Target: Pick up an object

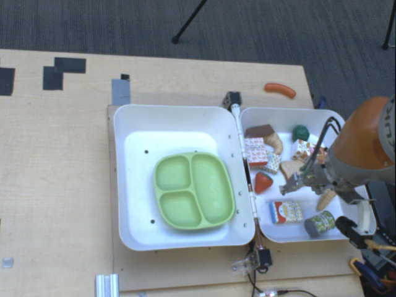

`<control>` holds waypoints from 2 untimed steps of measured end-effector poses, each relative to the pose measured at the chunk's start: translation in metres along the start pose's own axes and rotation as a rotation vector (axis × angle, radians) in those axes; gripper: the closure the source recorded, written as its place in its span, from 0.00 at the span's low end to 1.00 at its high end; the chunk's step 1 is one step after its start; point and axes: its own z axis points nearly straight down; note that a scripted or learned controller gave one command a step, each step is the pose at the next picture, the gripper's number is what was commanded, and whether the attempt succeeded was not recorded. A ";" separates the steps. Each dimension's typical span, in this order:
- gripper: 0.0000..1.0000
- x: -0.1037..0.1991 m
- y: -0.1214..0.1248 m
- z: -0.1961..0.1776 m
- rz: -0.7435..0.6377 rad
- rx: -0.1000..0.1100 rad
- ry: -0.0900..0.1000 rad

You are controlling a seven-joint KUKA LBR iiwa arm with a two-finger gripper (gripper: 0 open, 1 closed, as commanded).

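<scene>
Your gripper hovers low over the right bin, among the toy food near the strawberry; nothing is lifted yet. You cannot tell how the jaws stand.

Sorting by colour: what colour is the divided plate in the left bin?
Light green, seen in the camera view: the plate.

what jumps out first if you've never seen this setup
The pale green divided plate lies alone in the left bin, very bright on white. The right bin is crowded with small toy foods, such as a red strawberry, and the arm's orange band looms over its right side.
</scene>
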 end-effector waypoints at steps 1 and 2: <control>0.00 0.040 -0.011 0.032 0.002 0.011 -0.001; 1.00 0.040 -0.008 0.020 0.000 0.004 -0.001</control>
